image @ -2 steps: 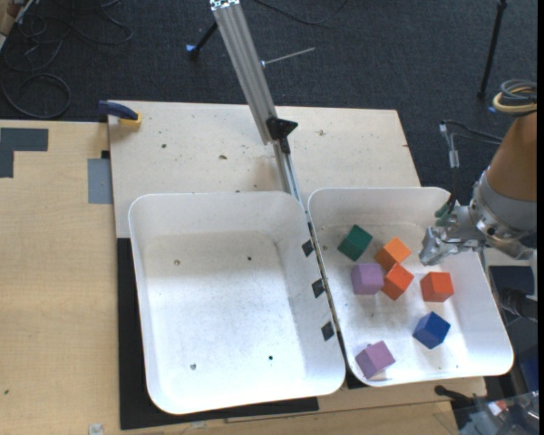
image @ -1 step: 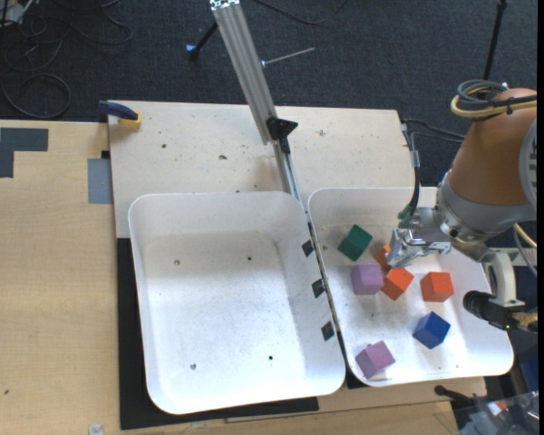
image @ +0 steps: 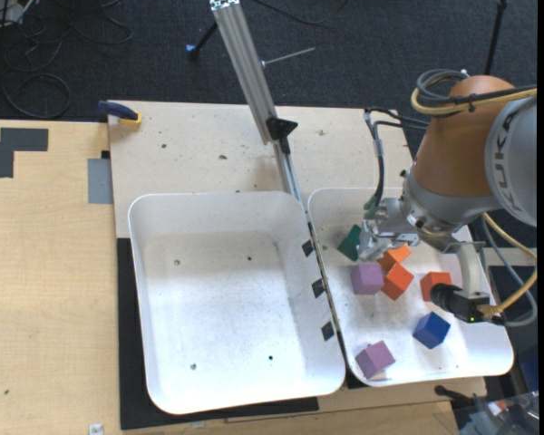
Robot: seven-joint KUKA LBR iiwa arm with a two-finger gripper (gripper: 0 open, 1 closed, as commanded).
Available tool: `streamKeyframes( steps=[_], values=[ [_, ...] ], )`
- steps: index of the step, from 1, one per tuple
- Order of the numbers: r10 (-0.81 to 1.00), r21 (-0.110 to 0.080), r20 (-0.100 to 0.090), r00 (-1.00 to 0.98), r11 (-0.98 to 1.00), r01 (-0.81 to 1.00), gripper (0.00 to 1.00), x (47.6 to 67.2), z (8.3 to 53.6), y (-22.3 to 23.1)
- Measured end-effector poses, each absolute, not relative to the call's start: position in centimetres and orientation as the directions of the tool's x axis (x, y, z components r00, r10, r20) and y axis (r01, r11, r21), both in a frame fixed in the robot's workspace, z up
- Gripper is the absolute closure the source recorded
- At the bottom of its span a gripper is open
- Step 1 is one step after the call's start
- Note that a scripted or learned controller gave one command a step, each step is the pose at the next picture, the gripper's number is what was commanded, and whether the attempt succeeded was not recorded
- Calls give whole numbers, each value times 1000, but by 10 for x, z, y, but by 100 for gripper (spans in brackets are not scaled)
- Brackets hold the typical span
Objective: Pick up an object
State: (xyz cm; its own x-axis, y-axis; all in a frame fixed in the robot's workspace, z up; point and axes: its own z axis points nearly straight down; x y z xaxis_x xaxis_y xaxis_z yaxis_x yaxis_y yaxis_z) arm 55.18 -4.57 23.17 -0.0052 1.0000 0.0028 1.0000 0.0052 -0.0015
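A pale wooden bench (image: 45, 270) stood against a dark carpeted floor strewn with cables, and it bore two shallow white bins side by side. The left bin (image: 163, 214) showed bare white floor with a few dark specks; the right bin (image: 490, 362) held all the blocks. A ribbed metal pole (image: 247, 62) slanted down from the top toward the seam between the bins, ending at a black clamp.

The arm (image: 471, 152) (grey, with its orange band bulking large over the right bin) reached in from the right, and its gripper (image: 379, 240) hung low among the blocks at the bin's upper left. Whether the claw was open or closed, and whether it had hold of anything, could not be told from this angle.

Counted: two purple blocks, one (image: 366, 278) just below the gripper and one (image: 375, 358) near the bin's front rim; three orange blocks, two (image: 398, 281) crowded together beside the gripper and a third (image: 434, 285) further right; one green block (image: 350, 242) just left of the gripper; one blue block (image: 431, 330) toward the front right.
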Motion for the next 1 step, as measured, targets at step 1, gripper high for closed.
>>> streamKeyframes(
  steps=[1],
  values=[
    [1000, -2, 3, -5, 5, 1000, 100, 556, 240, 11]
  ],
)
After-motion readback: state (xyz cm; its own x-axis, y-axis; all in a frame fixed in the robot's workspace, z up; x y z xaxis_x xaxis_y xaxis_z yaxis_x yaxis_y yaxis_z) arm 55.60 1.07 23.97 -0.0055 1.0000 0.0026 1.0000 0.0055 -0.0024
